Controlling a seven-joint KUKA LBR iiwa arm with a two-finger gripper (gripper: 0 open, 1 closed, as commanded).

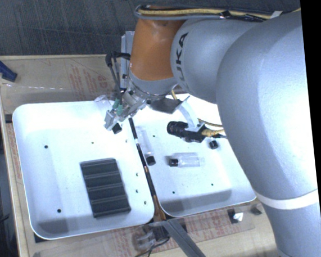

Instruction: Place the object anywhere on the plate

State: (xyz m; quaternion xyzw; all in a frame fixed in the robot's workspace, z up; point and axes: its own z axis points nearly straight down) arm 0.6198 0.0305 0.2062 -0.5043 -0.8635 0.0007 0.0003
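The grey arm (247,88) takes up the whole right of the scene, its smooth casing bending down to an orange band above the wrist. Beneath it, on the pale board surface (59,78), sit two shallow white bins with rounded corners, touching along one edge. The left bin (28,166) holds the plate (105,187), a dark matte rectangular slab with ribs running across it. Its long axis runs toward the near rim, tilted slightly.

The hand (116,117) hangs over the far right corner of the left bin, just beside the shared edge. I cannot tell whether it is open or closed, or whether it carries anything.

What matters next is that the plate lies well apart from the hand, toward the near rim and slightly left. The likeliest object, I'd judge, is a small clear vial with a dark cap (184,161). It lies on its side mid-floor in the right bin (211,188), long axis crosswise, on the other side of the hand from the plate. A slimmer clear tube (146,146) lies along the shared edge, and a tiny black piece (213,144) sits farther right.
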